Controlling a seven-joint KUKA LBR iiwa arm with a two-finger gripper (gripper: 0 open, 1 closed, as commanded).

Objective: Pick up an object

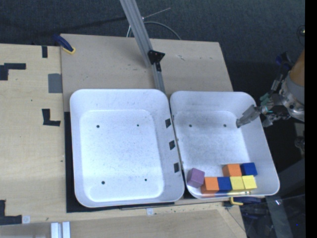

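Several small blocks lie together in the front right corner of the right bin (218, 103): a purple block (196, 176), orange blocks (211, 183) (231, 170), blue blocks (224, 183) (248, 169) and yellow blocks (237, 182) (249, 182). My gripper (244, 119) reaches in over the right bin's far right rim. It hangs well behind the blocks and apart from them, and I see nothing held in it.
The left bin (119, 98) stands beside the right one, their rims touching. A slanted metal pole (138, 26) runs down from the top to the bins' far edge. A blue and yellow clamp (65, 43) sits at the bench's far left corner.
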